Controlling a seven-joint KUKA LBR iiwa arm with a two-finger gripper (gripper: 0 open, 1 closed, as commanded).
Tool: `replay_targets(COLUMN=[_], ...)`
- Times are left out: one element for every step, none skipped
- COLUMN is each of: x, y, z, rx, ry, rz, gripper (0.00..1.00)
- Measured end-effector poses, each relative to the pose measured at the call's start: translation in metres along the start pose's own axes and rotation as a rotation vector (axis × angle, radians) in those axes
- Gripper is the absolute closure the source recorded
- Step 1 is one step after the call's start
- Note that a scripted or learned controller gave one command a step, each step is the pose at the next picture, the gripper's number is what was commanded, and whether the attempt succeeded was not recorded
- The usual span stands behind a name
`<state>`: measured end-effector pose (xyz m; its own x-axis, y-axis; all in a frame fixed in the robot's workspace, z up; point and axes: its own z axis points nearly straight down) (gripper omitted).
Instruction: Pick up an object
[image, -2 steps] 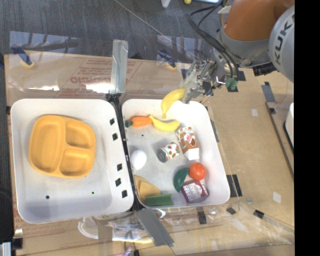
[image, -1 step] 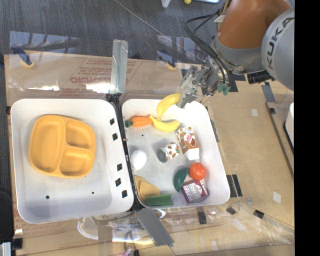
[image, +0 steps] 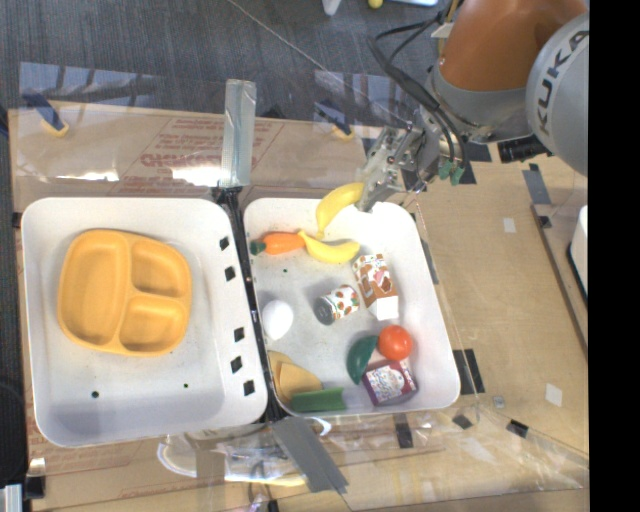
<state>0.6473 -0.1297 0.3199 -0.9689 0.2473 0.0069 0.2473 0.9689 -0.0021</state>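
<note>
The arm, grey with its orange band, looms closest to the lens at the upper right of the frame, its jaws angled down and clenched on the upper end of a yellow banana, which hangs tilted over the top rim of the right bin, apparently lifted clear. Beneath it lie a second banana and a carrot; a small can, a tomato and a white egg sit lower. The left bin holds a yellow divided plate on the counter, likely a drop spot.
</note>
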Motion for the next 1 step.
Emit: replay_targets(x=[-0.0016], y=[0.0004], z=[-0.0076], rx=[0.001], ry=[0.001], rz=[-0.003], gripper=[1.0])
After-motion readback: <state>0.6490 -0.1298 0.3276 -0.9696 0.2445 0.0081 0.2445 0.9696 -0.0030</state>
